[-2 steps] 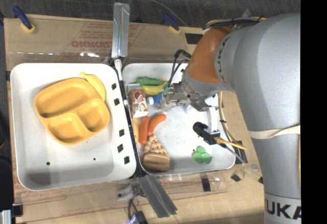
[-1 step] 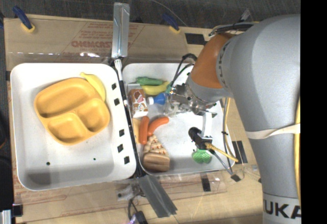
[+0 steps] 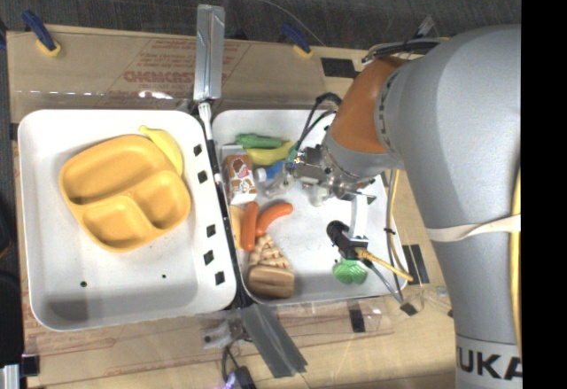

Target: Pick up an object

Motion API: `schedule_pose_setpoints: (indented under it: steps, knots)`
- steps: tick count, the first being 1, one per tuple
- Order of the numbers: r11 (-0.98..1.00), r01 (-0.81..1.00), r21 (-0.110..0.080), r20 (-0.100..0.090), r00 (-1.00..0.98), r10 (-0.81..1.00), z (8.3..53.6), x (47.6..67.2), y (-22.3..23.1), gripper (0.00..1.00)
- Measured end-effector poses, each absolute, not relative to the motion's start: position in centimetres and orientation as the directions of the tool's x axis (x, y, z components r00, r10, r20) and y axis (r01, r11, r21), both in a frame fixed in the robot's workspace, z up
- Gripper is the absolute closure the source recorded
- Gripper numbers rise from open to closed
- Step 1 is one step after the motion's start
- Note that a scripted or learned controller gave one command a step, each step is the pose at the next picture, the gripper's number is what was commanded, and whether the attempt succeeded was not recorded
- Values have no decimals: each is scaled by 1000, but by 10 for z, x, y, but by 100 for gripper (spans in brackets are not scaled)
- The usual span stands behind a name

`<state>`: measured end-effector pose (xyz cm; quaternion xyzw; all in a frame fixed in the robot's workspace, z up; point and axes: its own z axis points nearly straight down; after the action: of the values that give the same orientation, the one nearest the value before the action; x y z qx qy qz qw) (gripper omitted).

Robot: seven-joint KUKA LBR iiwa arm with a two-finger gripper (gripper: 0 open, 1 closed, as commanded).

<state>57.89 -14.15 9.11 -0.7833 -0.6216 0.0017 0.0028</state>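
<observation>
Gripper [image 3: 330,190], with the right bin [image 3: 306,254] beneath it; whether the claw is spread or pressed together cannot be told. The letters "UKA" read on the grey arm [image 3: 483,365], below and right of the gripper. Red print on the cardboard [image 3: 159,64] is too blurred to read. The red sausage-shaped object [image 3: 275,213] lies just below-left of the gripper and apart from it. Its long axis slants, with the upper end pointing toward the gripper.

Shows a yellow divided tray [image 3: 124,192] lying in the left bin [image 3: 53,290], a yellow banana-like piece [image 3: 168,148] touching its far edge. Finds the gripper [image 3: 323,179] over the right bin [image 3: 306,241], near a brown packet [image 3: 239,176], with an orange carrot [image 3: 249,223], a red sausage [image 3: 276,212], a tan block [image 3: 268,270] and a green piece [image 3: 350,272] nearer the front.
</observation>
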Motion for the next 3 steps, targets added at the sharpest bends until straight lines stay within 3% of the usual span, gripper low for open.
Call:
schedule_pose_setpoints:
  steps: [1,2,3]
  knots:
    - [57,998,0,0,-57,998,129,620,-143,0]
    - [468,884,7,-8,-468,884,115,657,-118,0]
    - [220,975,4,-5,-220,975,103,659,-121,0]
